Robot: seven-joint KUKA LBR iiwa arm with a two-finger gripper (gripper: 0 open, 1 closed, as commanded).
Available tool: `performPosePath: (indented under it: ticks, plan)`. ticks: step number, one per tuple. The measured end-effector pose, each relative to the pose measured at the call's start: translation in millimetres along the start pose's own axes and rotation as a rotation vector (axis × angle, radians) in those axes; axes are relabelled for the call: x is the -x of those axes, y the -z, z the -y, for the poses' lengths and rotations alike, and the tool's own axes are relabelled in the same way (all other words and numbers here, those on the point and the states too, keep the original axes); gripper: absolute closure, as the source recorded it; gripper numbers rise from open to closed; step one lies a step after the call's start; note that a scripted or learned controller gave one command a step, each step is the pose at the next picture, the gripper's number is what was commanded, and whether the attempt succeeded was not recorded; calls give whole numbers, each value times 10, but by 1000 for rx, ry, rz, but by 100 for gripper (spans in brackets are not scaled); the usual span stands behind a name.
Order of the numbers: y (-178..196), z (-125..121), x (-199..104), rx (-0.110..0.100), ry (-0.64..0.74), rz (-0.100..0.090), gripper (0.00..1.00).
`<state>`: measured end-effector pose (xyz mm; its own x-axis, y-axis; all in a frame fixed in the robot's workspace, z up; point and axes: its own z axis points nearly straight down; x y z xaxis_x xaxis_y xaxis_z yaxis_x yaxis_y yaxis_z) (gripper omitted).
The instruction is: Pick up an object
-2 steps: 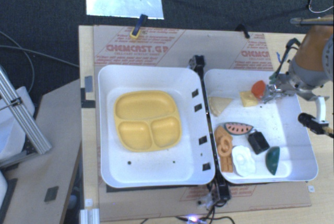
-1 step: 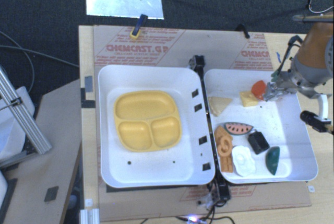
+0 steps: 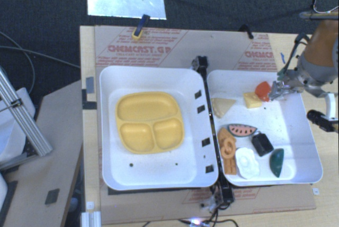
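The jaws sit low over the upper part of the right white bin, right at the round orange-red toy piece, and whether they are apart or clamped on it I cannot tell, since the tips blur into the object. That orange-red piece lies touching a small yellow wedge-like block, so a grasp here risks nudging both. Further out lie a pale cream triangular slice, a watermelon slice toy, a black block, a dark green leaf-shaped piece, a white lump and an orange pretzel-like strip. The left bin holds a yellow compartment tray. The grey arm reaches in from the right, wrist tilted down toward the surface.
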<state>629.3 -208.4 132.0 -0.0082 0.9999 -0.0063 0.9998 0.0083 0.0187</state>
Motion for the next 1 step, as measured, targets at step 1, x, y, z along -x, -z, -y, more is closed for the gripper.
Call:
performPosePath:
  ticks: [1]
  plan:
    - [112, -13, 3, 4, 1, 1, 100]
